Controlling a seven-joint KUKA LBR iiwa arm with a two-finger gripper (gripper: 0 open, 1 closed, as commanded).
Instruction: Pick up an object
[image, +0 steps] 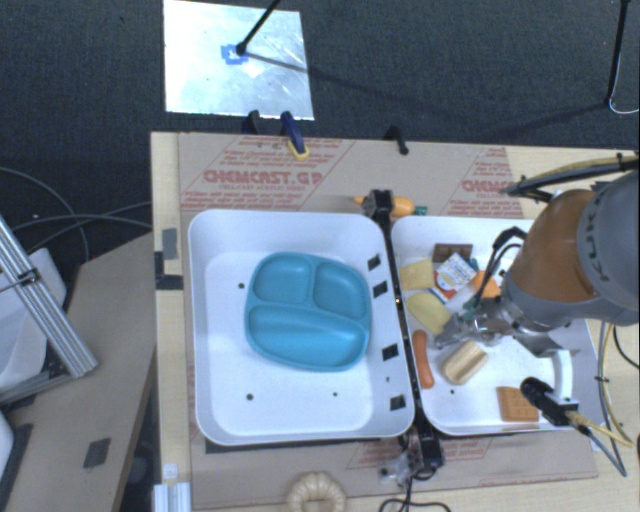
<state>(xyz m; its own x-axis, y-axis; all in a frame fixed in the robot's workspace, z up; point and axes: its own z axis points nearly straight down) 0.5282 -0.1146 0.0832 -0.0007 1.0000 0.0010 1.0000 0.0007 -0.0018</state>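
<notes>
The right bin (578, 378) holds several toy foods. A tan bread-like cylinder (463, 363) lies near its middle, with an orange-red sausage (425, 359) to its left. Two pale yellow cheese pieces (430, 310) (417, 274) sit further back. A square cracker (517, 403) lies at the front, and a small printed packet (456, 271) and a brown block (452, 251) lie at the back. My gripper (468, 328) is low in this bin, right above the tan cylinder's far end and beside the nearer cheese piece. No object is visibly held.
The left bin (215, 300) carries a blue divided plate (306, 310). A black divider with clips (395, 300) runs between the bins. The arm's orange band (555, 255) covers the right bin's far right part. An orange object (402, 207) lies behind the bins.
</notes>
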